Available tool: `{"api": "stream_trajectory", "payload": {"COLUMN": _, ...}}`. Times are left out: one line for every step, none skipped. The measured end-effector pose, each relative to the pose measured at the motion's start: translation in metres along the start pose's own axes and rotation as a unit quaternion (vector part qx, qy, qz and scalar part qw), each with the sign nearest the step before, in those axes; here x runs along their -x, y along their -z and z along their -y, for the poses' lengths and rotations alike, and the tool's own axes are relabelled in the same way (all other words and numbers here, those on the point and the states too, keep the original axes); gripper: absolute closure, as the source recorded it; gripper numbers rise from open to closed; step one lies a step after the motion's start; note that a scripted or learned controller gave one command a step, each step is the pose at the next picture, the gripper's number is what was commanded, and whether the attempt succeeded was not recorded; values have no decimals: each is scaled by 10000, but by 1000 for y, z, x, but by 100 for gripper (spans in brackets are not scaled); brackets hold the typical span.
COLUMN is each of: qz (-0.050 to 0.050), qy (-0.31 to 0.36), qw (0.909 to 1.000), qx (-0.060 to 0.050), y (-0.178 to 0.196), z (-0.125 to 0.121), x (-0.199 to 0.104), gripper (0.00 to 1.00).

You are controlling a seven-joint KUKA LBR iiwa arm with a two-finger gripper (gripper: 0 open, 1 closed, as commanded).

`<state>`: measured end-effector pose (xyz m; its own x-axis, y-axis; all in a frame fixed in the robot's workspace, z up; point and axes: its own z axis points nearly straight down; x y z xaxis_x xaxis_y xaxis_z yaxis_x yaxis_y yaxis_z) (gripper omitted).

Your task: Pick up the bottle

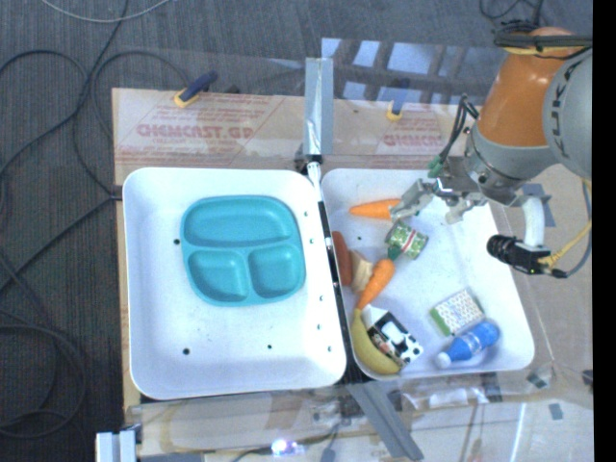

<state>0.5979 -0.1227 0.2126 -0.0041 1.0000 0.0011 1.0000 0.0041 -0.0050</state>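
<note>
Gripper [430, 198] hovering in the upper part of the right bin [515, 308], fingers spread moderately apart, nothing between them. One fingertip close to the pointed end of the upper carrot [373, 209], the other just above the small green can [407, 242]; contact with either hard to judge from this slanted view, probably none.

Bottle [470, 343] lying on its side in the lower right corner of the right bin, blue body, white cap pointing toward lower left. Well apart from the gripper, with the can and open bin floor between. Judged light, smooth plastic, likely slick and inclined to roll; fairly stiff if full, somewhat squashy if not. Best taken across the middle of the body, fingers square to its long axis, not at the tapering cap end. Bin wall close behind it, so little room on that side.

Just above the bottle, a small patterned sponge-like block [456, 311], nearly touching. Further left, a black-and-white toy [395, 337] resting on a banana [371, 352] at the bin's lower left. Second carrot [375, 282] and a reddish sausage-shaped piece [342, 256] along the left wall. Left bin [154, 354] holding a teal divided tray [243, 248].
</note>
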Motion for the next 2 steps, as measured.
{"api": "stream_trajectory", "payload": {"qz": 12, "qy": -64, "qw": 10000, "qx": 1, "y": -23, "z": 20, "x": 18, "gripper": 0}}
{"api": "stream_trajectory", "payload": {"qz": 8, "qy": -150, "qw": 9999, "qx": 0, "y": 0, "z": 104, "x": 70, "gripper": 0}}
